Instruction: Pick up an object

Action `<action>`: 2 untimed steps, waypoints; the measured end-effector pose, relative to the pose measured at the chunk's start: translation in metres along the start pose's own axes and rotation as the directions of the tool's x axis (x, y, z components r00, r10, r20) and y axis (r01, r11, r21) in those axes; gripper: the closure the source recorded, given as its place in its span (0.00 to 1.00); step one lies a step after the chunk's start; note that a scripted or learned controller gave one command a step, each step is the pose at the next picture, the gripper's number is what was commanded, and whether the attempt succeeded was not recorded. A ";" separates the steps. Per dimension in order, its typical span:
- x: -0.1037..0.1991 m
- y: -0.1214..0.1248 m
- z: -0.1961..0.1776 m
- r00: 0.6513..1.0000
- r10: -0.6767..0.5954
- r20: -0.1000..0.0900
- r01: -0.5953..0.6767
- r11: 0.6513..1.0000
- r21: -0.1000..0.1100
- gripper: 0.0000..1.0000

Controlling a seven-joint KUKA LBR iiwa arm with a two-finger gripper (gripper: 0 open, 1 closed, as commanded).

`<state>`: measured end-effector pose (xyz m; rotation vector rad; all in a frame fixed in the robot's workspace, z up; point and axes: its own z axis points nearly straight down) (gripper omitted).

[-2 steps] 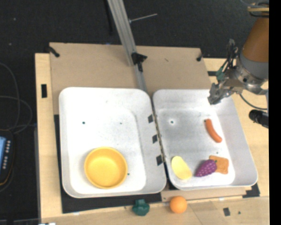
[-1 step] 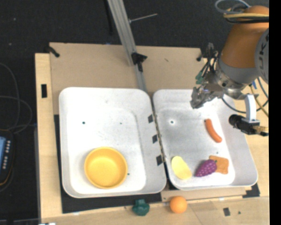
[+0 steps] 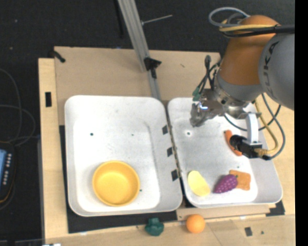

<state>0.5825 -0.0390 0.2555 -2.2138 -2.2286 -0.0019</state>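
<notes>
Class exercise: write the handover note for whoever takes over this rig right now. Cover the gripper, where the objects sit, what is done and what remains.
Gripper: low over the far left part of the right bin, nothing seen between its fingers.
Right bin: pale yellow piece, purple grapes and orange block along the near edge; an orange item at the right, partly behind the arm.
Left bin: yellow bowl.
On the bench in front: orange ball, green toy.
Done: nothing picked.
Left: grasp and lift one object.
</notes>
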 end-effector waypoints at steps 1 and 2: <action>0.053 -0.011 -0.007 1.000 -0.002 -0.001 0.001 1.000 -0.001 1.00; 0.097 -0.027 0.008 1.000 0.000 0.000 0.000 1.000 0.001 1.00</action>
